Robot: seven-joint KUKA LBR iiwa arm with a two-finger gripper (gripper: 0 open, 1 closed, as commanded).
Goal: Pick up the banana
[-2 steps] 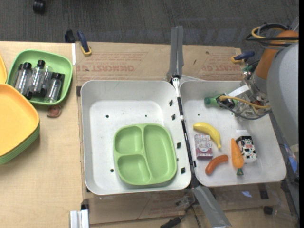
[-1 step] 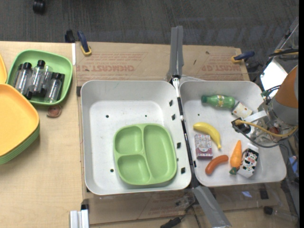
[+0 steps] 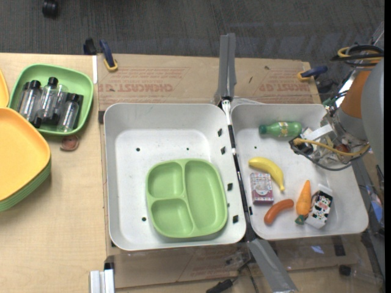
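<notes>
Banana (image 3: 269, 169) lies in the right-hand bin (image 3: 342, 227), near that bin's left wall, curving from its upper-left end down to its lower-right tip. It looks like a small toy fruit, so my guess is that it is light, stiff and smooth-skinned, likely to slip or roll if pinched near a tapered end. The thick middle of the curve, taken across its narrow width, seems the safest place to grip.

Just below it sits a small pink carton (image 3: 261, 187), almost touching its underside, which leaves little room for a finger on that side. A red sausage (image 3: 278, 210) lies further down, an orange carrot (image 3: 303, 200) and a black-and-white milk carton (image 3: 319, 208) to the right, and a green bottle (image 3: 281, 129) above, all apart from the fruit.

The gripper (image 3: 317, 146) hangs over the bin's upper right, amid cables, well apart from the fruit and up to its right; it grasps nothing that I can see, and how it is set is impossible to make out

The left bin (image 3: 122, 163) holds a green divided tray (image 3: 186, 198)
</notes>
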